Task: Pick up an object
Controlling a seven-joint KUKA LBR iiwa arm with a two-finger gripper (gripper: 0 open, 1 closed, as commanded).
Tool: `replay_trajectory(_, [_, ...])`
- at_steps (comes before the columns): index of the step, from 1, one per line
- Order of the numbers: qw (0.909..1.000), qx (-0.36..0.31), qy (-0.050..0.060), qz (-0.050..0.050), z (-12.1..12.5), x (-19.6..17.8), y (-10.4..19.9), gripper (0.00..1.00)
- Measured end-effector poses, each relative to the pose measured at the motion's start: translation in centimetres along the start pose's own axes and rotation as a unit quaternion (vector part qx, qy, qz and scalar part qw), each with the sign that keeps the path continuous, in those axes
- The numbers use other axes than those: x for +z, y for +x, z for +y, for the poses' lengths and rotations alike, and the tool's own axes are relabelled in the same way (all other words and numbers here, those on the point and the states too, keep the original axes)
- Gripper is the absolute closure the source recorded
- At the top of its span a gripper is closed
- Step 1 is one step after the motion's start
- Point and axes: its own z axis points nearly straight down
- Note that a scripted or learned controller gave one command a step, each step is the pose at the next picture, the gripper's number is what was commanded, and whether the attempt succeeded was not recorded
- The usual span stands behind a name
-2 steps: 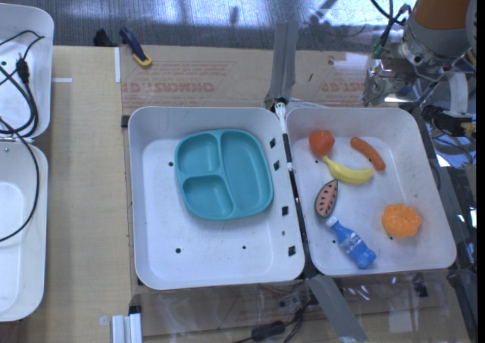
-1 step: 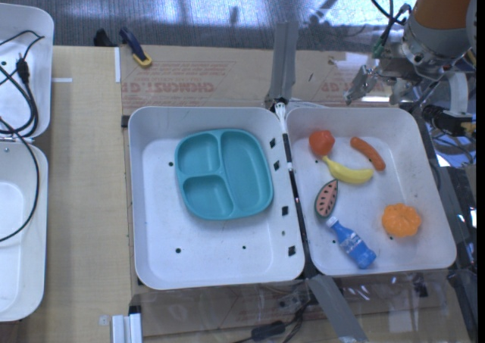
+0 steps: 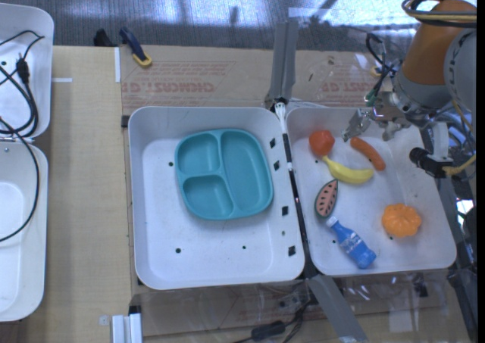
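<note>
The end effector (image 3: 369, 123) is hanging over the far side of the right bin (image 3: 447, 247), fingers spread and pinching nothing. Just below it the carrot (image 3: 367, 153) is lying aslant, touching the banana (image 3: 348, 172), with the tomato (image 3: 321, 141) near. I'd say the carrot is the nearest pick: the fingers should be straddling its narrow width, coming straight down and clear of the banana. The blue bottle (image 3: 352, 243) and orange pumpkin (image 3: 401, 220) are sitting well apart.
</note>
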Motion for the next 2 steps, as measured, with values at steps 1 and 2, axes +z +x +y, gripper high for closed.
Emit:
replay_trajectory(1, [1.0, 0.0, -0.001, 0.0, 0.09, 3.81, -2.71, 0.0])
replay_trajectory(2, [1.0, 0.0, -0.001, -0.001, 0.08, 2.88, -2.78, 1.0])
